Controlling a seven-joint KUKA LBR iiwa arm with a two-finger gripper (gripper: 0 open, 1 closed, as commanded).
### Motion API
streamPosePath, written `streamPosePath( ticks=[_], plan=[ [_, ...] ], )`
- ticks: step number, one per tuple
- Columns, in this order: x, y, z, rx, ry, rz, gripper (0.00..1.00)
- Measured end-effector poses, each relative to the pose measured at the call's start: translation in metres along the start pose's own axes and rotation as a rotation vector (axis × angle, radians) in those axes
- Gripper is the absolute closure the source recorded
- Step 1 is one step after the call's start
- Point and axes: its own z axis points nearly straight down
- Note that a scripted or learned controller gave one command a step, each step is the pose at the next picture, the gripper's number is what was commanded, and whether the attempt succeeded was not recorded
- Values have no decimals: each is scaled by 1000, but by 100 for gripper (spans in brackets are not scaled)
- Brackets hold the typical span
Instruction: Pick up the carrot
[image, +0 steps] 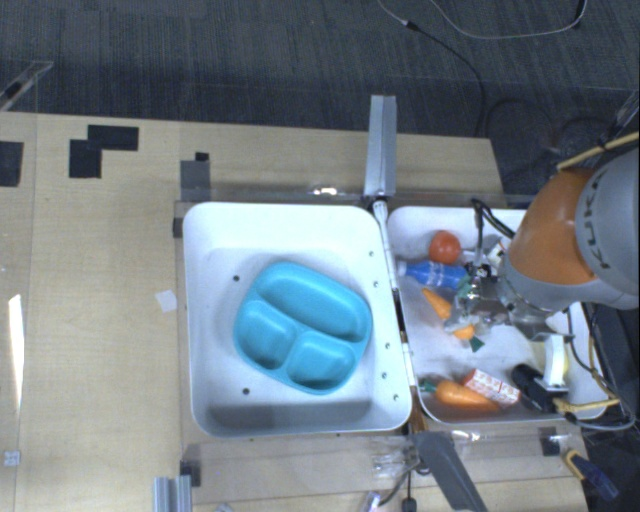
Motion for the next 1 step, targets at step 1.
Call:
streamPosePath(
  ticks=[1],
  plan=[
    [38,65,-76,-2,-1,-5,100]
  ],
)
